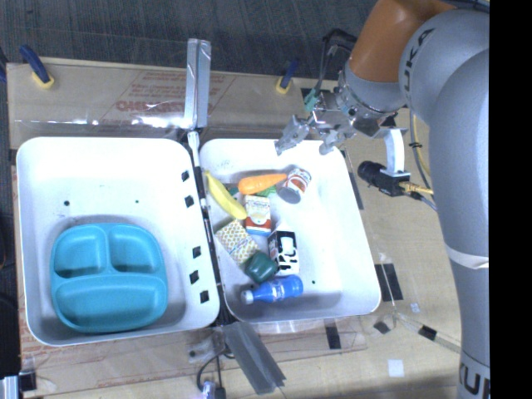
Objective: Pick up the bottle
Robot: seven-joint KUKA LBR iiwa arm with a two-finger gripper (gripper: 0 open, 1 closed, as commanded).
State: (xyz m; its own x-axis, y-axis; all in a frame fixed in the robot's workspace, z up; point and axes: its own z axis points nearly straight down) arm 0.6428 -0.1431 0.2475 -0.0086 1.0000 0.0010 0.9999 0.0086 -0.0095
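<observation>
- The gripper (307,136) hangs over the far rim of the right bin (353,223); its two fingers stand apart with nothing between them, so the jaws are open and empty, which I read as a ready pose ahead of any descent
- The blue bottle (273,290) lies on its side at the near end of the right bin, white cap toward the divider, well apart from the gripper
- Lying flat, it probably wants a grasp across its body rather than along it
- A dark green object (261,266) touches the bottle's upper side, and a black-and-white carton (285,252) sits just beside that; both crowd the far side of the bottle
- Farther up lie a checkered packet (237,240), a small box with a red and green label (258,214), a banana (223,195), a carrot (261,183) and a tin can (294,184), between gripper and bottle
- The left bin (33,223) holds a blue divided tray (109,277), out of the way
</observation>
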